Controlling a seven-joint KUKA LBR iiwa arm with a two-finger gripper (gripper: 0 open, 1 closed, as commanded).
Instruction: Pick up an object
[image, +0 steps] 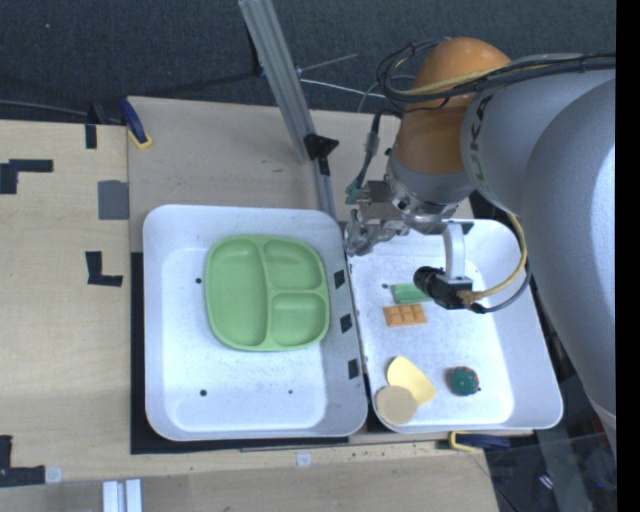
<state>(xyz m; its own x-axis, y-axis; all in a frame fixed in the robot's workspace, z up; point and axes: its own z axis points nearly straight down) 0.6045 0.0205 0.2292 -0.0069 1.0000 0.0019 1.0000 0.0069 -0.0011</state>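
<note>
The left bin (170, 400) holds a green divided plate (267, 292); the right bin (530, 395) holds a small green piece (407, 293), an orange waffle block (405, 316), a yellow and tan piece (403, 390) and a dark green ball (462, 380). The gripper (368, 232) hangs at the right bin's far left corner, beside the wall between the bins; open floor lies below it. The green piece and waffle block lie near it, toward the front; whether its fingers are open or closed I cannot tell.

In the left bin (170, 400) a divided plate (267, 292) lies near the middle. In the right bin (530, 390) my gripper (372, 232) hangs over the far left corner. A waffle (405, 316) lies in the middle; nearer, a round disc (396, 404) lies left of a small ball (462, 380).
</note>
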